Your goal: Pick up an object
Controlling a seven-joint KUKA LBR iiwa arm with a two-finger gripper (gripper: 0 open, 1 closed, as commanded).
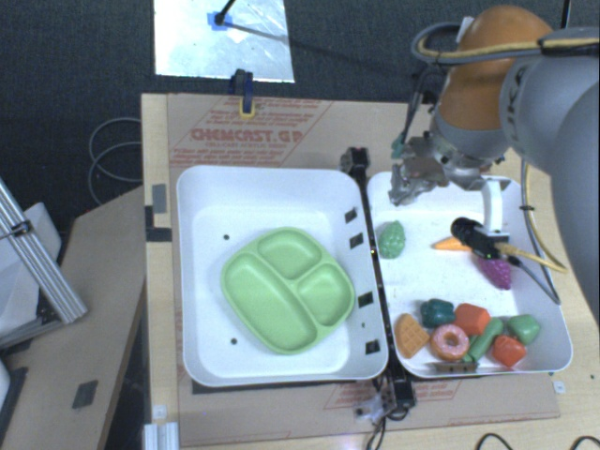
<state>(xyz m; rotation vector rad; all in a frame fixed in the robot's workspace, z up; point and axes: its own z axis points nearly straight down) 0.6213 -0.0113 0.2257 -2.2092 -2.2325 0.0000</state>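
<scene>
The table [281, 125] is brown cardboard on a dark floor. Two white bins sit side by side. The left bin [202, 251] has a green plate [286, 289]. The right bin [548, 340] has toy food: a green lump [390, 240], a donut [450, 342], purple grapes [498, 272]. The fingers [410, 187] hang over its far corner, too blurry to tell if spread.

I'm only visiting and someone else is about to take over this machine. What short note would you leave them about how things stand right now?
Gripper: over the far end of the right bin, nothing visibly held; finger state unclear from this view.
Things: green leafy toy alone near the divider; orange carrot piece and purple grapes mid-bin; a pile at the near end with a pink donut. The left bin holds a green divided plate.
Done: nothing picked yet.
Left: grasp and lift one object.
</scene>
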